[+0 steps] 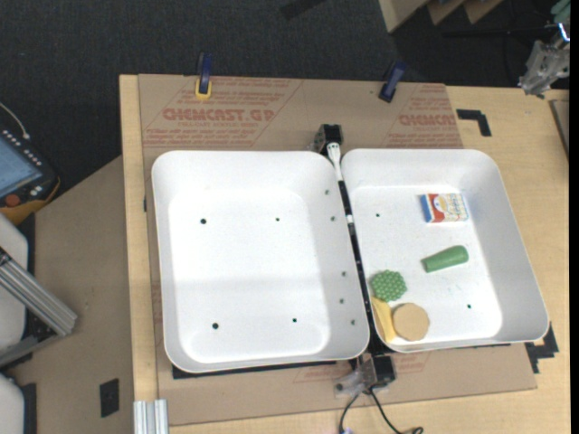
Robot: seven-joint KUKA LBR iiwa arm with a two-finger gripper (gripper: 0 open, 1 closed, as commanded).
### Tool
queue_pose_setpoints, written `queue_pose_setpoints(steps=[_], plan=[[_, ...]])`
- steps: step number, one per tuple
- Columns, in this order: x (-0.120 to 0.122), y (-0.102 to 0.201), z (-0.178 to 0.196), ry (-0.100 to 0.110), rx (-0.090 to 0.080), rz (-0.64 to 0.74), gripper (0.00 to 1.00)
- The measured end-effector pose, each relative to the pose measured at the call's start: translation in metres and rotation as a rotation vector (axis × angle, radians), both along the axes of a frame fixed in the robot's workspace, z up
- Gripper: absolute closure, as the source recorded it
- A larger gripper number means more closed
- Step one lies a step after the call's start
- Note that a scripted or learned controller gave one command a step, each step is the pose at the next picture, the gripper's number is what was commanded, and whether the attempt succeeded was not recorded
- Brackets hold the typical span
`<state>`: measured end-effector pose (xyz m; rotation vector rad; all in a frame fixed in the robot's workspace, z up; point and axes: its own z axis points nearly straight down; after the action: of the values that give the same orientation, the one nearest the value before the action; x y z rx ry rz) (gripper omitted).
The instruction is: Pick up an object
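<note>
Nearest, in the front left corner of the right bin (398, 183): a tan round disc (412, 322) touching a yellow wedge (382, 319), both jammed against the wall, probably light and stiff, awkward to pinch because flat and cornered. Just behind, a bumpy green ball (388, 285), likely soft and light, close to the dividing wall, so little room on that side. Farther in, a green cylinder (445, 259) lying alone on open floor, probably smooth and rigid; best taken across its short axis at mid-length. Beyond, a small red, white and blue box (443, 207), light, flat-sided, easy across its narrow width. Beside all this, the left bin (244, 260). Behind, brown cardboard (298, 107) held by blue clamps (204, 75). Farthest, at top right, the gripper (545, 61), well apart from every object; open or closed, impossible to tell.
</note>
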<state>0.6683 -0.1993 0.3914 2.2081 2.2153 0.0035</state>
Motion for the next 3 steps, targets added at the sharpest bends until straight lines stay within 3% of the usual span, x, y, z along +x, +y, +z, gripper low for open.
queue_pose_setpoints(steps=[2, 3], plan=[[0.001, 0.000, 0.022, -0.009, -0.006, 0.001, 1.00], [-0.023, -0.026, -0.041, 0.019, 0.009, -0.007, 1.00]])
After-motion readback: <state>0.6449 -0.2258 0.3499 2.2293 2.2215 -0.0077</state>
